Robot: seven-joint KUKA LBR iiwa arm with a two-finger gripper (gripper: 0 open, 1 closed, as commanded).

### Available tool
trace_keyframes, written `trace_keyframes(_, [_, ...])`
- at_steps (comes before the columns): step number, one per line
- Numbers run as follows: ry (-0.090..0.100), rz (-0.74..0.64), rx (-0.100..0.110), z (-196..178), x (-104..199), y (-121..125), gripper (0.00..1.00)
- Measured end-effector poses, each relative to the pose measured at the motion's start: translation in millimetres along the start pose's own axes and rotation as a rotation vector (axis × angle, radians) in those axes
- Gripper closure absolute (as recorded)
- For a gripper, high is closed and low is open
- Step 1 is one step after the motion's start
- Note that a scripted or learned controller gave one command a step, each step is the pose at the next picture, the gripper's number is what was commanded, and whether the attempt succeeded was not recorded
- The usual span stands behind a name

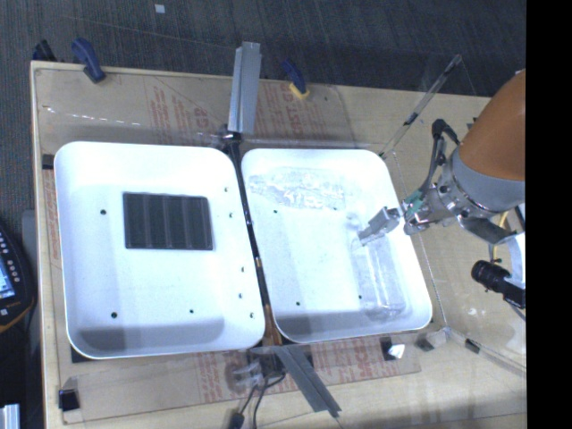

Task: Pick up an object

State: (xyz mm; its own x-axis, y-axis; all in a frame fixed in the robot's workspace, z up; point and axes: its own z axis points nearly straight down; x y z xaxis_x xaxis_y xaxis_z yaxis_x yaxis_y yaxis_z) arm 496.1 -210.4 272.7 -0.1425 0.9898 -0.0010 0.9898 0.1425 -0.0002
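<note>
Where the arm (492, 150) reaches in from the right, its gripper (375, 226) hangs low over the right bin (313, 329), close to that bin's right wall and about midway along it. Gripper state: cannot tell. Released or clenched is not readable from this angle.

Right bin holds two clear plastic items, both faint against the white floor.
- Crumpled clear film (295, 189) lies along the far wall, spread toward the middle of the bin.
- A longer clear packet (380, 280) lies along the right wall, running from just under the gripper toward the near right corner.

The gripper tip sits at or above the far end of this packet. Whether the two touch cannot be told. Film and packet come near each other beside the gripper, but their edges are too faint to say if they meet.

Left bin (152, 329) holds one dark ribbed slab (168, 221). It is rectangular and flat on the floor, in the far half and a little left of centre, away from every wall. It is well apart from the gripper.

On the bench (134, 92) the bins sit side by side, rims touching or nearly so down the middle. A grey metal bar (244, 83) stands at the far end of that seam. Another bar (308, 387) slants off the near end. A blue clamp (89, 63) grips the far left edge of the bench, and a second blue clamp (295, 77) grips the far edge just right of the upright bar.
</note>
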Motion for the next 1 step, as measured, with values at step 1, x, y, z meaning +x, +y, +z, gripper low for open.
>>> trace_keyframes(1, [-0.002, -0.063, -0.002, -22.4, 2.8, -17.8, 0.0])
